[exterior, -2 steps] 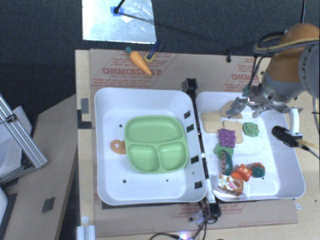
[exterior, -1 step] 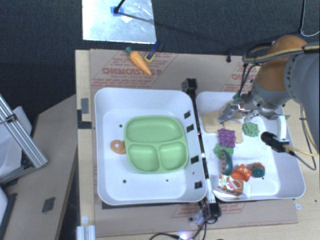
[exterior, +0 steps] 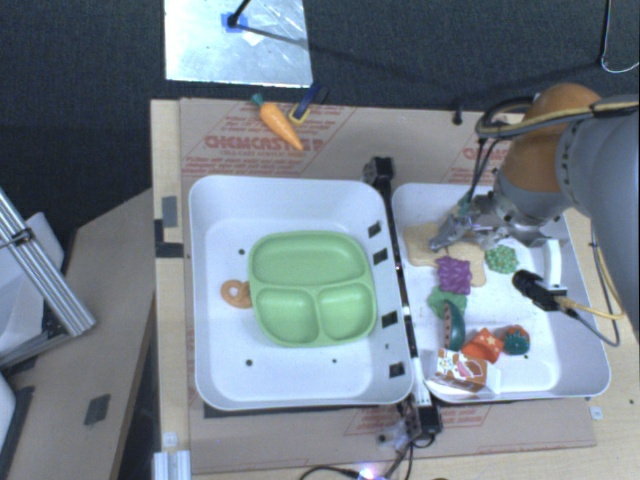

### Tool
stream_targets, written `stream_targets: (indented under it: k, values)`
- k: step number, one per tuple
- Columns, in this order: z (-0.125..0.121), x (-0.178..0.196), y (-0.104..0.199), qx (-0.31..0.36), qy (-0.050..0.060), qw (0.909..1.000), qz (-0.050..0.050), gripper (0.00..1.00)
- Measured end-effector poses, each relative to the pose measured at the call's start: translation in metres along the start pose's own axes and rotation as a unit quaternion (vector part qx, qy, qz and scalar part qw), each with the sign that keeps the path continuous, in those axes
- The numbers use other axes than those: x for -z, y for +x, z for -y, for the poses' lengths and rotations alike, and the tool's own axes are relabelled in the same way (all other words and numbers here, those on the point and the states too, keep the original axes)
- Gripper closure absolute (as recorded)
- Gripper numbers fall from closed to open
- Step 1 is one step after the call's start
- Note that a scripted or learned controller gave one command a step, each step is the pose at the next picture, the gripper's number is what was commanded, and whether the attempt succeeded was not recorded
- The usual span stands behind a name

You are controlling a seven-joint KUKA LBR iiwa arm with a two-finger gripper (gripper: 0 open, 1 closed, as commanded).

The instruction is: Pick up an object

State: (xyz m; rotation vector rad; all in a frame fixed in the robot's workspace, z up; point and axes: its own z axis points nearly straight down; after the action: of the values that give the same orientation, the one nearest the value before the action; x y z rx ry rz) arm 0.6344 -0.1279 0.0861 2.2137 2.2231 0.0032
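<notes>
Camera view has the gripper (exterior: 452, 232) low over the far-left part of the right bin (exterior: 548, 370), at the end of the grey arm (exterior: 603, 173) that reaches in from the right under its orange band (exterior: 548, 140). How wide it stands cannot be told from this angle, and nothing can be seen held in it. It hangs above the edge of a tan flat piece (exterior: 422, 244), the closest thing to it; whether they touch is unclear.

Just nearer the camera lies a purple cluster (exterior: 453, 274), partly on the tan flat piece, and to its right a small green bumpy ball (exterior: 500, 259). Below the cluster is a dark green curved piece (exterior: 451, 316). Near the front of the bin sit an orange-red chunk (exterior: 483, 346), a teal lump (exterior: 516, 342) beside it, and a printed packet (exterior: 460, 369) against the front wall.

The left bin (exterior: 222, 230) holds 1 green divided plate (exterior: 310, 288) with 3 compartments and a small orange ring (exterior: 236, 293) just left of it. Beyond both bins, a toy carrot (exterior: 279, 125) lies on the cardboard, with a silvery sheet (exterior: 238, 30) farther back.
</notes>
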Motion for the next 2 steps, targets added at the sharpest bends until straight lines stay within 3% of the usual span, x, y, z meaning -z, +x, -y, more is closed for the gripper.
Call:
stream_targets:
  k: [1,2]
  values:
    - [-0.003,0.015,-0.001,0.001,-0.005,1.0000,0.001,1.00]
    - [-0.007,0.075,-0.010,-0.001,-0.001,1.0000,0.000,1.00]
